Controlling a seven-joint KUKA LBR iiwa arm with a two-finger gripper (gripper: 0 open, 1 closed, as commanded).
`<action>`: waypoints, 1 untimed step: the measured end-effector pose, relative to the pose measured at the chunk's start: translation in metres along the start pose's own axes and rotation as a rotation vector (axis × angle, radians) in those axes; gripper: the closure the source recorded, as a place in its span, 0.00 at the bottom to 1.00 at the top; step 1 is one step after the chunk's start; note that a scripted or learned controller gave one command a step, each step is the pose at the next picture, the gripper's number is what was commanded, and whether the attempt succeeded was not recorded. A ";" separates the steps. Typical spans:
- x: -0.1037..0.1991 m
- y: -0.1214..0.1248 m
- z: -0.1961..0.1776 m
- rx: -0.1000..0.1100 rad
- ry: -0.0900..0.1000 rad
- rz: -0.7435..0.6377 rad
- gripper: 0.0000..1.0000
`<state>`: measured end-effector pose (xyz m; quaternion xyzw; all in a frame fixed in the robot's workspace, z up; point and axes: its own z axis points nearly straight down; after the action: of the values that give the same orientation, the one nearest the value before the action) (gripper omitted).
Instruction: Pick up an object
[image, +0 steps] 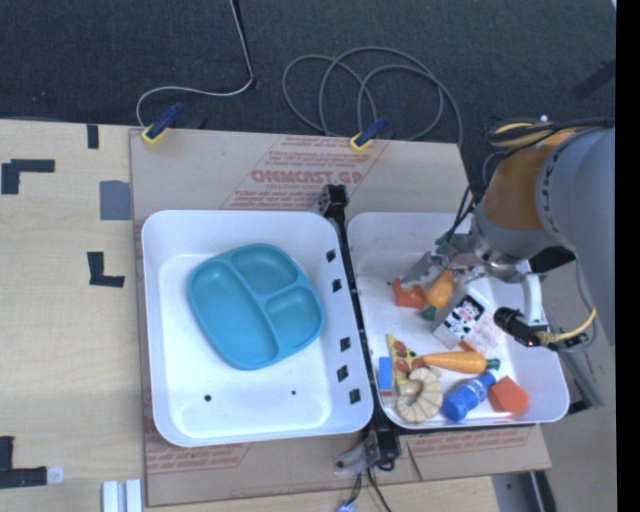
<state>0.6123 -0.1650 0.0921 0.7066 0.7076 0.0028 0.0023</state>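
The right bin (372, 250) holds several small toys. My gripper (442, 268) is low over the bin's upper middle, right above a yellow-orange piece (440, 291) and next to a red-orange piece (407, 295). The wrist hides where the gripper meets the yellow-orange piece. Just below lie a white card with black marks (462, 319) and a toy carrot (455, 361). Along the bin's front are a blue bottle (464, 398), a red block (508, 396), a beige pretzel-like toy (420, 393) and a pizza slice (401, 354).
The left bin (160, 330) bears a blue divided plate (256, 304). A black divider with clips (345, 300) runs between the bins. The arm's grey body and orange band (520, 190) cover the right bin's far right corner. Cables (360, 90) lie behind the bins.
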 end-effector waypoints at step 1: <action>0.001 0.001 -0.010 -0.002 0.001 0.000 1.00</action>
<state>0.6131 -0.1638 0.1019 0.7066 0.7076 0.0040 0.0027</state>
